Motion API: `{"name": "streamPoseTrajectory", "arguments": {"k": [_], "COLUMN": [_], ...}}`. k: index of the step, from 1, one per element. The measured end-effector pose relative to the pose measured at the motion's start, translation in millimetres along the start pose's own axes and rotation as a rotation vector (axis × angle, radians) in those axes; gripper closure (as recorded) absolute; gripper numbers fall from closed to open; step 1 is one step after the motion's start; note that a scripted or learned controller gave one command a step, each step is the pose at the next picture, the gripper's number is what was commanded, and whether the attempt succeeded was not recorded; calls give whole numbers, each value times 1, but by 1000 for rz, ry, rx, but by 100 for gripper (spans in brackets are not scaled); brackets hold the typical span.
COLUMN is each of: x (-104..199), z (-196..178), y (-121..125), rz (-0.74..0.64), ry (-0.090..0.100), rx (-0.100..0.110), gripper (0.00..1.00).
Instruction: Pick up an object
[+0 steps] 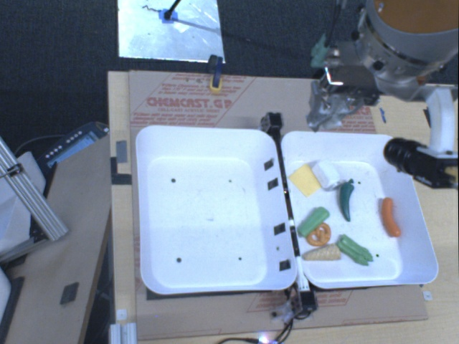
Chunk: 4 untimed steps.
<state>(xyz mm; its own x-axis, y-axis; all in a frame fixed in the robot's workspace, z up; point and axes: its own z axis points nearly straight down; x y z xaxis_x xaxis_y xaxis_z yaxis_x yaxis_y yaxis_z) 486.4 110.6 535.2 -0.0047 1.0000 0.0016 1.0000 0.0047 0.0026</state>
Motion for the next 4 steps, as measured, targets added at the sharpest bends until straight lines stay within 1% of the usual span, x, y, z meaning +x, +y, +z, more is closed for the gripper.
{"name": "streamPoseTrajectory", "arguments": {"k": [4], "x": [59], "z": [0], "y": [0], "rz": [-1], "ry": [0], "rx": [1], "gripper": [100]}}
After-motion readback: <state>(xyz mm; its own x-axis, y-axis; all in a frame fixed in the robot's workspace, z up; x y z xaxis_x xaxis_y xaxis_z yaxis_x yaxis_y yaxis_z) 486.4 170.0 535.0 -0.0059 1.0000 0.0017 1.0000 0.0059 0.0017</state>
